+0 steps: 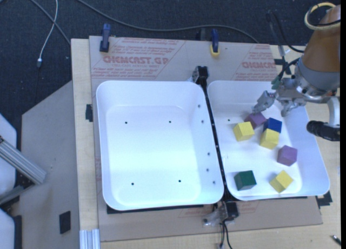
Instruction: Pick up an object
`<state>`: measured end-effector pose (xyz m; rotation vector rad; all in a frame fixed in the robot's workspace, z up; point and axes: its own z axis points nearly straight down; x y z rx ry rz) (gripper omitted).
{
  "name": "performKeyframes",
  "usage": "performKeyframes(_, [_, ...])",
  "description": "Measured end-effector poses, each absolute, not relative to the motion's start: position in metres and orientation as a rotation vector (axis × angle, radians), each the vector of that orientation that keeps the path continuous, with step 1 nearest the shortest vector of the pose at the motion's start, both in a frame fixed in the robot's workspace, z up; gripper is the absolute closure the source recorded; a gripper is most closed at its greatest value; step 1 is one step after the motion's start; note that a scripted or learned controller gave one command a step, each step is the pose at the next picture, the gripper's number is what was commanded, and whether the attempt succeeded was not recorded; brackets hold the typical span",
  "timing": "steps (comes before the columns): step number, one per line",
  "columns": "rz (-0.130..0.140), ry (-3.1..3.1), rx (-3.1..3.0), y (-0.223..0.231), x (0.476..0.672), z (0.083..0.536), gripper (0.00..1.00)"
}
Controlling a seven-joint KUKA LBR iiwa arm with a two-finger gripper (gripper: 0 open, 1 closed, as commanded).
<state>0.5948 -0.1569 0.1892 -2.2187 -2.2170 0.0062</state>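
Note:
The right bin [319, 183] holds several small blocks: a purple one [257, 119], a blue one [273, 125], two yellow ones [244, 130] [269, 138], another purple one [287, 155], a green one [245, 180] and a third yellow one [281, 181]. My gripper [275, 106] hangs over the bin's far part, just behind the purple and blue blocks. Its fingers [264, 101] are spread open with nothing between them. The grey arm with its orange band comes in from the right.
The left bin [108, 150] lies beside the right one, their walls touching along the middle. Two clamps [105, 31] [214, 41] grip the board's far edge. A black fitting [201, 73] sits between the bins at the back.

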Motion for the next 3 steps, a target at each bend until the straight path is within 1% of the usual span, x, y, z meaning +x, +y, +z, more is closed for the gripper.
performKeyframes(1, [0.000, -2.221, -2.221, -0.157, 0.596, 0.192, 0.00])
performKeyframes(2, [0.004, -2.219, -2.219, -0.158, 0.594, 0.150, 0.00])
performKeyframes(3, [-0.010, -2.229, -2.227, -0.160, 0.598, 0.115, 0.00])
